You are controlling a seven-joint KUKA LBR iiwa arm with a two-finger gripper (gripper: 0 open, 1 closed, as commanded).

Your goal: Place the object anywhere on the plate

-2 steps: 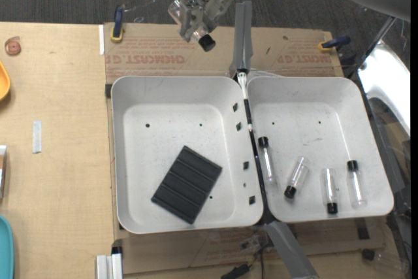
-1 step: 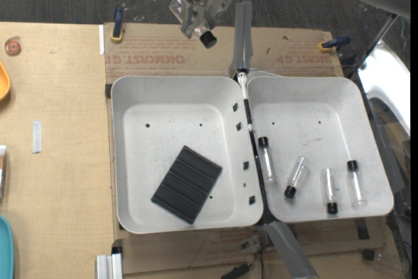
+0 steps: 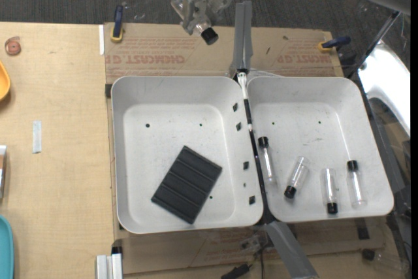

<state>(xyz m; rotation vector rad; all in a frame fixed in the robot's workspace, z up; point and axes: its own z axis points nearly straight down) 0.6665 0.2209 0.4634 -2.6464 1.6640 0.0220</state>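
The black ribbed plate [image 3: 187,183] lies flat near the front wall of the left bin [image 3: 130,140], its long axis slanting from near-left to far-right. In the right bin [image 3: 366,114] four clear, black-capped tubes lie on their sides, all running roughly near to far. The leftmost tube [image 3: 266,159] lies beside the dividing wall, cap at the far end. The second tube [image 3: 296,175] tilts, cap nearest. The third tube [image 3: 330,187] has its cap nearest, and the rightmost tube [image 3: 355,185] its cap farthest. The gripper [image 3: 202,6] hangs beyond the bins over the cardboard [image 3: 157,55]; whether the claw is wide or narrow cannot be told.
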